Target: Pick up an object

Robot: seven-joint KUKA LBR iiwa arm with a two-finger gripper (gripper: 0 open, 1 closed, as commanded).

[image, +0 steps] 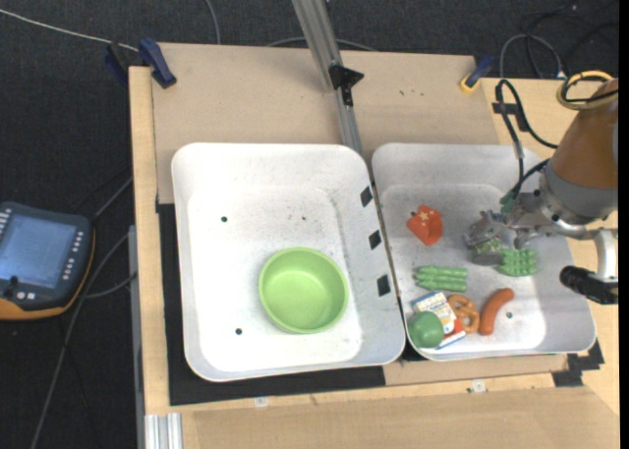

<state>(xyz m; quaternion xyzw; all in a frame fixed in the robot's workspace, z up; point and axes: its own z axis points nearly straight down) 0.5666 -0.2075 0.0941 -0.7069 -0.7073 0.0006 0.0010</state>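
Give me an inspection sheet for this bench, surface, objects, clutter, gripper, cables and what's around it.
Surface: wooden bench bearing the left bin and the right bin side by side.
Job's things: in the right bin, red pepper, green pea pods, sausage, green leafy piece, small box with a green ball on it.
Clutter: green bowl in the left bin.
Gripper: gripper low over the right bin, beside the leafy piece; grasp unclear.
Cables: black cables on the arm; more on the floor.
Surroundings: teach pendant left, dark carpet, blue clamps.

Reached in from the right, wrist bent down.
Gripper (488, 238) hung low, orange band (587, 147) above.
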